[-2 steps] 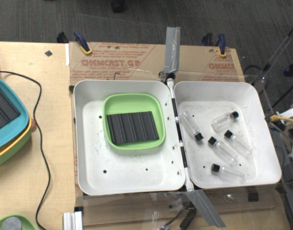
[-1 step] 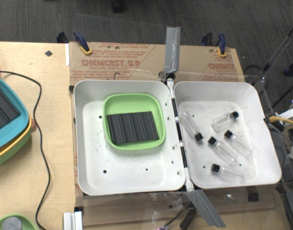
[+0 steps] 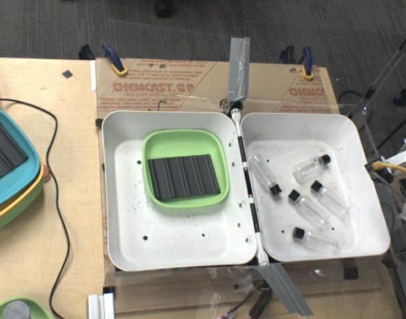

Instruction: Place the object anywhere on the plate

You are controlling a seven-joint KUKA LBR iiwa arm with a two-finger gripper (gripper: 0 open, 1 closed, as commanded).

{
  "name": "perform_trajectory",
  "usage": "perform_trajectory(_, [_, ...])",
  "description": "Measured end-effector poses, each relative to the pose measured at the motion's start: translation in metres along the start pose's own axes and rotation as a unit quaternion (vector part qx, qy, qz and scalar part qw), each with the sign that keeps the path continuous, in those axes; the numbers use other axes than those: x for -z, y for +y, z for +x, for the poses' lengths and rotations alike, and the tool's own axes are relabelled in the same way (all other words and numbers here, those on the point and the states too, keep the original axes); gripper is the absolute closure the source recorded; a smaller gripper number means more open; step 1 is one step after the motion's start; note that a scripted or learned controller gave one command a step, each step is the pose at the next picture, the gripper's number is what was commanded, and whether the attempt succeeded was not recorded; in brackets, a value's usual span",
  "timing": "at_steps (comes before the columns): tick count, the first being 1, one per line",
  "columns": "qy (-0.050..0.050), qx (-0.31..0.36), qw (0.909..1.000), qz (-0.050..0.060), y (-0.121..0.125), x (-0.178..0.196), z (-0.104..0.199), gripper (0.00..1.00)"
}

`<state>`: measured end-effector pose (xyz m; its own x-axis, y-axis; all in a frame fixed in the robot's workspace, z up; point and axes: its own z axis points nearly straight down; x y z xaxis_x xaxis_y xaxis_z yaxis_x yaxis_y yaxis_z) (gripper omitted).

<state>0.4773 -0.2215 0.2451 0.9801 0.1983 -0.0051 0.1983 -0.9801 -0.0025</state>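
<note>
A light green square plate (image 3: 185, 143) sits in the left white bin (image 3: 123, 231), toward its back. A dark ribbed rectangular pad (image 3: 184, 177) lies on the plate. The right white bin (image 3: 362, 171) holds several clear plastic vials with black caps: one (image 3: 264, 176) near its left wall, one (image 3: 311, 166) at the back, one (image 3: 329, 196) and one (image 3: 307, 206) in the middle, and one (image 3: 313, 239) near the front edge.
A stack of teal, green and yellow plates (image 3: 10, 171) sits at the left edge of the wooden bench. A black cable (image 3: 56, 198) runs down the bench. Cardboard (image 3: 189, 85) with clamps lies behind the bins.
</note>
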Motion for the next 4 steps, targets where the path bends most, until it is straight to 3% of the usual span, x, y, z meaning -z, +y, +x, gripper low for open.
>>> perform_trajectory(4, [0.0,0.001,1.0,0.0,0.001,-0.006,0.0,0.0])
